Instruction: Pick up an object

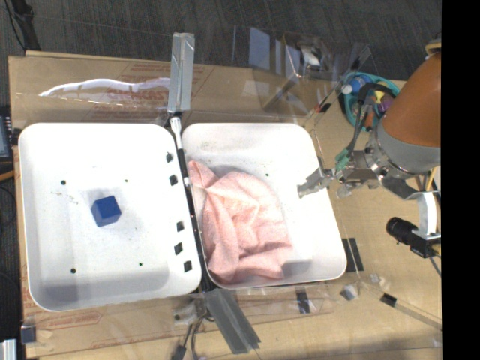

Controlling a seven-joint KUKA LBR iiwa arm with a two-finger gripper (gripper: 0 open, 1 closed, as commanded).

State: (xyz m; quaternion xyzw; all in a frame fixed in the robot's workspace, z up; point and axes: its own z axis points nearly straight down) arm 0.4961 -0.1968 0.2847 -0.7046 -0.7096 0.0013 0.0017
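Pink cloth [244, 227] lies crumpled in the right bin [324, 223], and a blue cube [106, 210] sits in the left bin [45, 201].
Your gripper [311, 186] hovers at the right bin's right rim, holding nothing; whether it is apart or together, you cannot tell.
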